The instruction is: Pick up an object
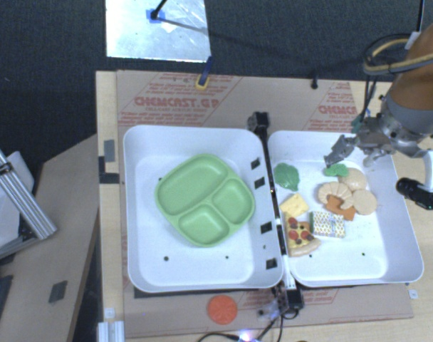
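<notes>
The right bin (387, 255) holds a cluster of toy food. There is a dark green leafy piece (286, 176), a yellow cheese wedge (295, 205), a pizza slice (302, 238) and a patterned small box (328, 224). Beside them lie a ridged tan pastry (332, 190), an orange piece (337, 204) and two beige rounds (356, 179) (365, 202). My gripper (354, 154) hangs over the bin's back right part with its fingers (339, 150) spread open. A small light green piece (336, 169) lies just below them, with nothing held between the fingers.
The left bin (142, 262) carries a green divided plate (204, 199). A black-clipped divider (270, 191) separates the bins. An orange disc (222, 308) lies on the front board. A black fitting (416, 190) sticks in at the right rim.
</notes>
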Motion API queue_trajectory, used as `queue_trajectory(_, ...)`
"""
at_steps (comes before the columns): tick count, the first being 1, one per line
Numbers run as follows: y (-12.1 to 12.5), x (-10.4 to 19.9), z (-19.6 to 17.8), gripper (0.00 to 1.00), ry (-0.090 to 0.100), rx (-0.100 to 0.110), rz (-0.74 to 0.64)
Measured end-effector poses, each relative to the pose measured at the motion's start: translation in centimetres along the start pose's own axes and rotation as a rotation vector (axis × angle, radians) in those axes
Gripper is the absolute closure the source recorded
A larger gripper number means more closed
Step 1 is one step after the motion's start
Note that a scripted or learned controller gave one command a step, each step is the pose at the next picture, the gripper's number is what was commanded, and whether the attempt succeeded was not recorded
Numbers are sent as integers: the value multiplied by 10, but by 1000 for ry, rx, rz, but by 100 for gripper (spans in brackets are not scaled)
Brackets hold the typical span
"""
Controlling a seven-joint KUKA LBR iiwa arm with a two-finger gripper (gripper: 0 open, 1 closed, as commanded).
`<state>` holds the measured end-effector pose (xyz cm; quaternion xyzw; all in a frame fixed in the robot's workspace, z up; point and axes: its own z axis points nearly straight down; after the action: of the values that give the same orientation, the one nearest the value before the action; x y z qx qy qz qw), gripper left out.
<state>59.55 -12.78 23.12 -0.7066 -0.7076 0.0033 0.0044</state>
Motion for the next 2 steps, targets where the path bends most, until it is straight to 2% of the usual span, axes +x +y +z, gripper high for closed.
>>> queue_trajectory(1, 2, 0, -8, 0, -2, -12, -2)
queue_trajectory(2, 5, -3, 34, 0, -2, -10, 0)
